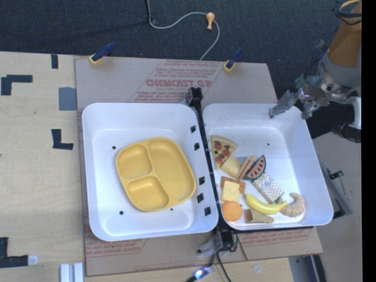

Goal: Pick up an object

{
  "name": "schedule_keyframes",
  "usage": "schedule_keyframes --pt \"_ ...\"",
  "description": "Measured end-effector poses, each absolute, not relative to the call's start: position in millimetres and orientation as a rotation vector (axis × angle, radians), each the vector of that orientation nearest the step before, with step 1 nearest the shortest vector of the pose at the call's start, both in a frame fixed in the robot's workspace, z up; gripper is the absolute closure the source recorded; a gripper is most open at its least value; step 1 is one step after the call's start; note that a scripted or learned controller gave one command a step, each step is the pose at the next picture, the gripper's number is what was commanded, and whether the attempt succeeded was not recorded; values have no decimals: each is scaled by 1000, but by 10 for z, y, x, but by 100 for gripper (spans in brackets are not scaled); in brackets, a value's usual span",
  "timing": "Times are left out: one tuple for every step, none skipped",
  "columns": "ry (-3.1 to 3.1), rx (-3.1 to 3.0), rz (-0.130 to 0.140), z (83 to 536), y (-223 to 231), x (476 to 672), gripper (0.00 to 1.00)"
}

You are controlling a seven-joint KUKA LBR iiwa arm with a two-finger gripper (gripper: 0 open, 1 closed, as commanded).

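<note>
The right bin [294, 137] holds several toy foods along its near side: a pizza slice [222, 149], a watermelon slice [256, 167], cheese and bread pieces [232, 189], an orange [232, 211], a banana [263, 204], a patterned packet [268, 187] and a shrimp [296, 204]. My gripper [290, 110] hangs over the far right rim of that bin, well away from the food. It is open, with nothing between its fingers.
The left bin [100, 157] carries a yellow three-compartment plate [155, 173]. Black clips line the shared wall [201, 157] between the bins. A white cable [182, 19] with a small orange end lies on the dark floor beyond the bench.
</note>
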State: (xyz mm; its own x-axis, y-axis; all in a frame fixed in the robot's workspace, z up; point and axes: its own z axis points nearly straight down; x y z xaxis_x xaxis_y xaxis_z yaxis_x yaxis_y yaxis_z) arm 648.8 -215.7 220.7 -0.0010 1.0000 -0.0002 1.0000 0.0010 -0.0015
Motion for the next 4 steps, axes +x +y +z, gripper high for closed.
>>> schedule_keyframes --pt "-2222 -2217 6 1583 -2186 6519 0" --pt "-2223 -2216 6 1146 -2152 6525 0" --pt "-2226 -2217 5 827 -2135 6525 0" --pt "-2229 -2218 4 953 -2133 6537 100"
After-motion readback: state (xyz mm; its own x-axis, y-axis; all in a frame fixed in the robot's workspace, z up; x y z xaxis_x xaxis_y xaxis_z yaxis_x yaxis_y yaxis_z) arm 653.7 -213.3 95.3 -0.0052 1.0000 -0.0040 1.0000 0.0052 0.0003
